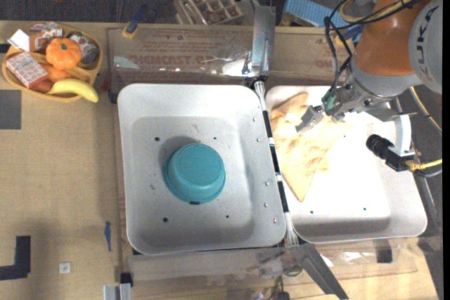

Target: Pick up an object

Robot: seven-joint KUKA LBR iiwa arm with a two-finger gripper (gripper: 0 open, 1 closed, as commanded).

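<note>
A tan, floppy cloth-like piece (306,158) lies in the right bin (373,214), spread from the bin's far left corner down to a point near its middle. My gripper (311,119) is low over the upper part of that piece, at or very near its surface. A teal bowl (195,173) sits upside down in the middle of the left bin (140,116), well away from the gripper.
The divider between the two bins (275,165) runs just left of the tan piece. A basket of toy food (50,63) stands on the bench at the far left. Cardboard and clutter line the back edge (211,60).
</note>
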